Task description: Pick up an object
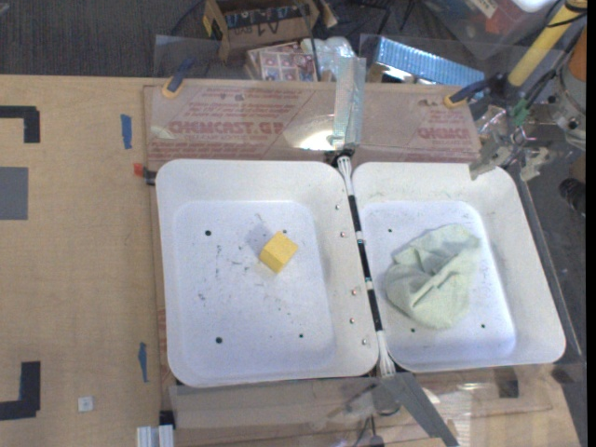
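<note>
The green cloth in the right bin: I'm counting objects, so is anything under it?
The crumpled green cloth lies on the right bin floor. Whatever might sit beneath it is covered, so I cannot tell.

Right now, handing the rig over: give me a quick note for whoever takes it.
Gripper: above the far right corner of the right bin, holding nothing that I can see.
Yellow block: lying near the middle of the left bin, untouched.
Pale green cloth: crumpled in the right bin.
Done: nothing picked yet.
Left: descend on one object, grasp, lift.
</note>
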Tool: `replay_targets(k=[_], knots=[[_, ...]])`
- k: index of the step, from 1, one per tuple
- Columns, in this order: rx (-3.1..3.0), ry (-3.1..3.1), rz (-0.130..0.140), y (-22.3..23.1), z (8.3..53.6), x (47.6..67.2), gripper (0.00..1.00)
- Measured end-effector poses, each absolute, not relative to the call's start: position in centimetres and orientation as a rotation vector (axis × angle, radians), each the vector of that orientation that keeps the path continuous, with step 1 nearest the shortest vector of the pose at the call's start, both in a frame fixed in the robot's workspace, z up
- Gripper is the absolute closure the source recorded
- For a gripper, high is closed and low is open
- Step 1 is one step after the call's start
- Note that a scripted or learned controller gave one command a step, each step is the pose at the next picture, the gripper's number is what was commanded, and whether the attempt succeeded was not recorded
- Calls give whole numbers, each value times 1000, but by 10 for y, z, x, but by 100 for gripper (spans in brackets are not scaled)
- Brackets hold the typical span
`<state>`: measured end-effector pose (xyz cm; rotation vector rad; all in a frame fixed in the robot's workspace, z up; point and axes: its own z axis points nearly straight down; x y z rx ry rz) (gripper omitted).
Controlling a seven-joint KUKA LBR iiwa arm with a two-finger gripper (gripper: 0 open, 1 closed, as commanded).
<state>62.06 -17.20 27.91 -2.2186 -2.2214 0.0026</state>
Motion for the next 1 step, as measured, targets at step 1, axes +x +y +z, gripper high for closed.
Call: replay_targets(k=[1], knots=[[-1984, -2434, 2, -145, 166, 636, 0]])
